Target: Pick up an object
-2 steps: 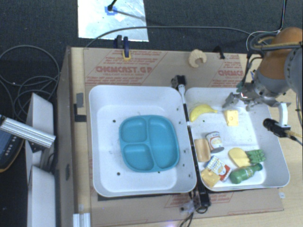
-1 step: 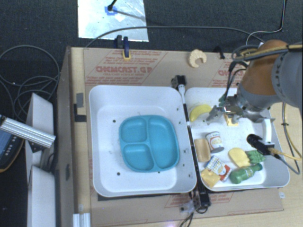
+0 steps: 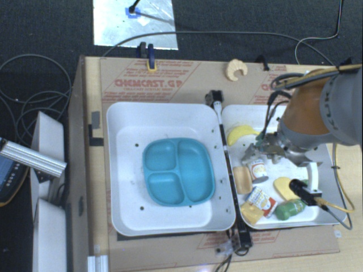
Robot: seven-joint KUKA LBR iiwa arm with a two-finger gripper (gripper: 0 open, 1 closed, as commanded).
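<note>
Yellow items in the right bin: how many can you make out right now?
2 clearly. A yellow banana-like piece lies at the bin's upper left by the divider; a yellow oval piece sits lower right beside the green item. The arm may hide others.

A blue divided plate (image 3: pixel 178 171) sits mid left bin (image 3: pixel 122 152). The end effector (image 3: pixel 258 152) hangs over the right bin (image 3: pixel 329 222) beside a yellow banana (image 3: pixel 241 133).

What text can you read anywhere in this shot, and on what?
"CHEMCAST GP", red print on the brown board behind the left bin.
The same red print repeats at the board's right and front edges, too cut off to read.
Small packet in the right bin: printing too blurred.
</note>
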